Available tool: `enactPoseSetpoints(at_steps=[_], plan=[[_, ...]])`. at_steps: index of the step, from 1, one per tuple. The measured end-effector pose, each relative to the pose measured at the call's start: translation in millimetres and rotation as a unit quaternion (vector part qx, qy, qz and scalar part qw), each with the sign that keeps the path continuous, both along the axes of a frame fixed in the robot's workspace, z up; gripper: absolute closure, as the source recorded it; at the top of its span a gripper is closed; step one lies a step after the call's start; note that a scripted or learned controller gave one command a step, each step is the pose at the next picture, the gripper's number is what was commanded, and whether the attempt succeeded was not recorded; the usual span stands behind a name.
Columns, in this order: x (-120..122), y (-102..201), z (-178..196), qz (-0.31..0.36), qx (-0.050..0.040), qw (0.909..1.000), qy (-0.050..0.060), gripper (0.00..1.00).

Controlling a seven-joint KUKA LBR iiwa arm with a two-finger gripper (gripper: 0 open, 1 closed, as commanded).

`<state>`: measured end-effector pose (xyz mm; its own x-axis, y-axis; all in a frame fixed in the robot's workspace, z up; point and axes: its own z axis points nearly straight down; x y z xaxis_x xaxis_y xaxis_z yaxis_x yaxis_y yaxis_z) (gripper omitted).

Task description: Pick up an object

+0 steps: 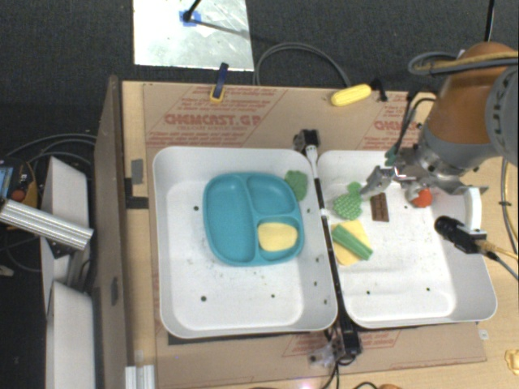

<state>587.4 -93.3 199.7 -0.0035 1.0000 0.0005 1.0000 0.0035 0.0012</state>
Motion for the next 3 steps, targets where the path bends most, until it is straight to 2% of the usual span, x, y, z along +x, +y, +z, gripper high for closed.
enactPoseSetpoints(at_steps=[1, 2, 3], plan=[[-45.7, -28.7, -113.6, -0.003, 0.0002, 1.0000, 0.005, 0.00], [21.3, -77.4, -114.1, -0.001, -0.0021, 1.0000, -0.004, 0.00], [79.2, -52.9, -113.1, 0.002, -0.0010, 1.0000, -0.004, 0.00]])
